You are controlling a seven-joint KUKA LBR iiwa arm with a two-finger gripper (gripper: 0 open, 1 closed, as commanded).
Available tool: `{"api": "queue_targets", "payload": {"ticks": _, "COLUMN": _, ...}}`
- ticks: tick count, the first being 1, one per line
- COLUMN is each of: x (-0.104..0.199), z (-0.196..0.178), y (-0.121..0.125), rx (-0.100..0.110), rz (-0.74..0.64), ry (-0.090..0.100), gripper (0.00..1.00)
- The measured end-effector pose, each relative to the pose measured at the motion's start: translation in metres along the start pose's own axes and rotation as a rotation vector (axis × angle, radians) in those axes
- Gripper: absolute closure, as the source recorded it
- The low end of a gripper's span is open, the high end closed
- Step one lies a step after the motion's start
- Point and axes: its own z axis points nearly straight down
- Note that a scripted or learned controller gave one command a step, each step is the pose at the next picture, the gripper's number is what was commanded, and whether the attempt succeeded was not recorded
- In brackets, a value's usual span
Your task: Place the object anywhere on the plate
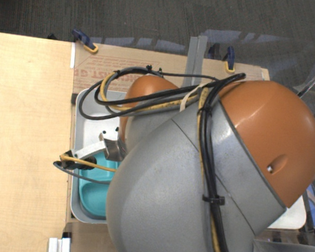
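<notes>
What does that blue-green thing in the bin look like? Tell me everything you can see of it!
The teal plate looks like smooth, shiny plastic with a rounded, raised rim. It lies flat in the near left corner of the white bin, close to the bin's wall. The big grey arm hides most of it, so just its left part shows. A yellow cable and black cables cross above its top edge. Whether anything rests on it cannot be told.

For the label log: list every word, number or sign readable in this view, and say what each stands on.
Red printed lettering on the cardboard sheet behind the bin: it appears upside down and faded, too blurred to read with confidence.
No readable text on the arm, its cables, the teal plate or the wooden board.
</notes>
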Motion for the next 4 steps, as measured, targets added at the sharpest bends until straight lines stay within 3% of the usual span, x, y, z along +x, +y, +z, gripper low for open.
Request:
{"api": "queue_targets", "payload": {"ticks": 1, "x": -0.052, "z": 0.000, "y": 0.108, "rx": -0.003, "rz": -0.233, "ry": 0.008, "gripper": 1.00}}
{"api": "queue_targets", "payload": {"ticks": 2, "x": 0.026, "z": -0.110, "y": 0.103, "rx": 0.004, "rz": -0.368, "ry": -0.019, "gripper": 1.00}}
{"api": "queue_targets", "payload": {"ticks": 3, "x": 0.004, "z": -0.008, "y": 0.057, "rx": 0.000, "rz": -0.179, "ry": -0.002, "gripper": 1.00}}
{"api": "queue_targets", "payload": {"ticks": 4, "x": -0.015, "z": -0.007, "y": 0.006, "rx": -0.022, "rz": -0.527, "ry": 0.035, "gripper": 1.00}}
